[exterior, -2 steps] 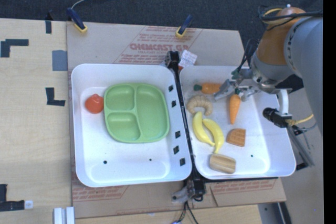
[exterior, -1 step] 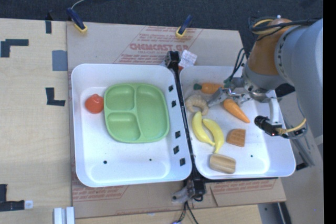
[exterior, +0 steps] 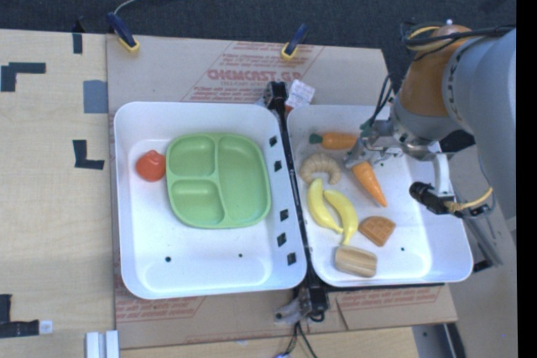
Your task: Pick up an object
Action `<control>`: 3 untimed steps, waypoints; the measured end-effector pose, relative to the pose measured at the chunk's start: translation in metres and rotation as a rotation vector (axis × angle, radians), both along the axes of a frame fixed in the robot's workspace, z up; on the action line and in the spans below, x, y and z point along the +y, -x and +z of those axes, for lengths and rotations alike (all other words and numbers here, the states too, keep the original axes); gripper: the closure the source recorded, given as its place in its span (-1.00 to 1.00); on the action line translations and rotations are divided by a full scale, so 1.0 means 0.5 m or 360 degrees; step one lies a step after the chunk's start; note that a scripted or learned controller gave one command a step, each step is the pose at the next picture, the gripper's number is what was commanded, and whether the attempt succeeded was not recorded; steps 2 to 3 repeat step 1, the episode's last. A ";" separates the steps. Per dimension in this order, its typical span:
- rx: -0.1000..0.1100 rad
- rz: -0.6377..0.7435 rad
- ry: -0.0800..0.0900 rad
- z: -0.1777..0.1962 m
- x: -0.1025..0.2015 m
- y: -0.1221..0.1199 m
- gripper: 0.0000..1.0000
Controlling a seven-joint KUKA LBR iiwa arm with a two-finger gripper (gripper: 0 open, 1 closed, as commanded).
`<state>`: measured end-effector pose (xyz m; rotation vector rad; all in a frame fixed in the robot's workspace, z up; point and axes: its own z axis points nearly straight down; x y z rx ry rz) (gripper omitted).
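Observation:
In the right bin (exterior: 436, 256) lie two carrots: one (exterior: 370, 183) pointing down-right and one (exterior: 338, 141) lying crosswise near the back. A tan croissant (exterior: 321, 168), a yellow banana (exterior: 333, 210), a brown waffle piece (exterior: 377, 229) and a bread loaf (exterior: 356, 261) lie beside them. My gripper (exterior: 371, 150) hangs low over the bin, just above the thick end of the slanted carrot and right of the crosswise one. The wrist hides its tip.
The left bin (exterior: 138, 256) holds a green divided plate (exterior: 218, 179) with a red tomato (exterior: 151, 166) to its left. A black divider (exterior: 289, 189) runs between the bins. The grey arm (exterior: 470, 96) covers the right bin's back right corner.

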<state>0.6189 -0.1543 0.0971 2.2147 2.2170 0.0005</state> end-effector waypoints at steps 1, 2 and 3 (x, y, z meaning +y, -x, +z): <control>0.0006 0.0003 -0.0009 0.176 0.137 -0.011 1.00; 0.0006 0.0003 -0.0009 0.176 0.137 -0.011 1.00; 0.0006 0.0003 -0.0009 0.176 0.137 -0.011 1.00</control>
